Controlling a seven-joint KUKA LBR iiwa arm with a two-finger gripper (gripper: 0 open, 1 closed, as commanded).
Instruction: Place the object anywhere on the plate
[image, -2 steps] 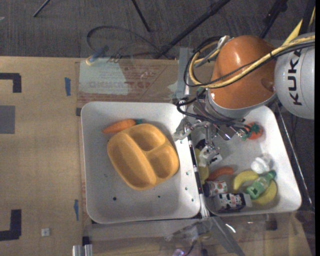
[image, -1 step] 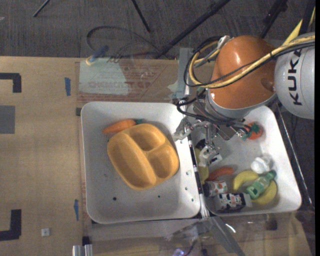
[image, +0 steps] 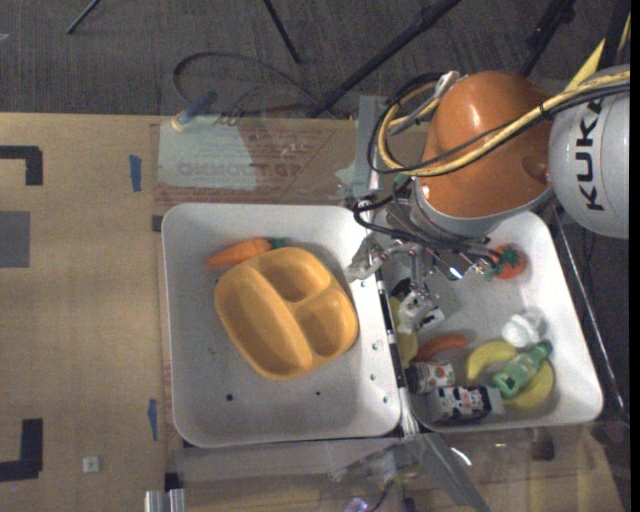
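**Arm low over the right bin, plate waiting in the left**

Wooden bench (image: 80, 330) fills the frame's left, bearing two shallow white bins. Centre-frame, the left bin (image: 190, 400) holds a yellow three-compartment plastic plate (image: 285, 310) with an orange toy carrot (image: 238, 251) touching its upper-left rim. At right, the grey-and-orange arm's gripper (image: 420, 300) hangs over the right bin (image: 575, 330), above a small white-and-black object (image: 428, 318); whether it grips cannot be told. Below lie a yellow toy banana (image: 492, 357) and green bottle (image: 520, 370).

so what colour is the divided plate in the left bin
Yellow-orange all over; the plate shows best in the camera view, with a carrot beside its upper rim.
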